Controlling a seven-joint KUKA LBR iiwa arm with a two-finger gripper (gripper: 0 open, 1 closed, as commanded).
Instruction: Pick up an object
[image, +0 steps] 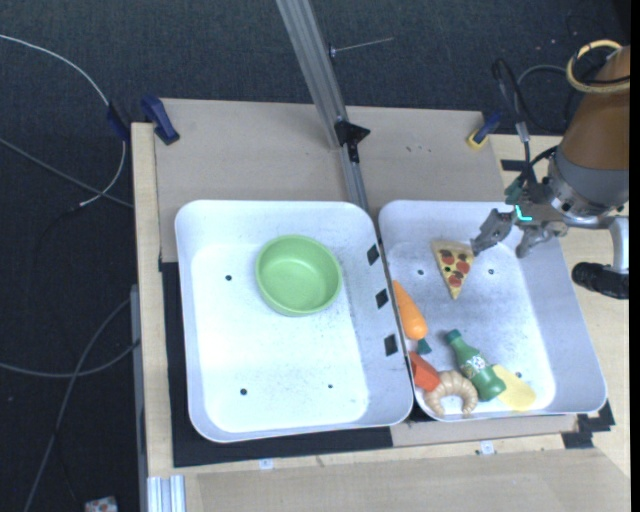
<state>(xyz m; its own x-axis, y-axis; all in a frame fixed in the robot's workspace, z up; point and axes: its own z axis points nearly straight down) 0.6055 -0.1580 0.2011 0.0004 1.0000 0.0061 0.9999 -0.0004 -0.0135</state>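
Note:
My gripper hangs over the far part of the right bin, its two fingers spread open with nothing between them. A pizza slice lies just left of and below it. Along the bin's left wall lies an orange carrot. Near the front edge sit a green bottle, a red piece, a tan croissant and a yellow piece, close together.
The left bin holds a green bowl. A metal post rises at a slant behind the bins. Blue clamps sit at the bench's far corners. Cables run across the dark floor at left.

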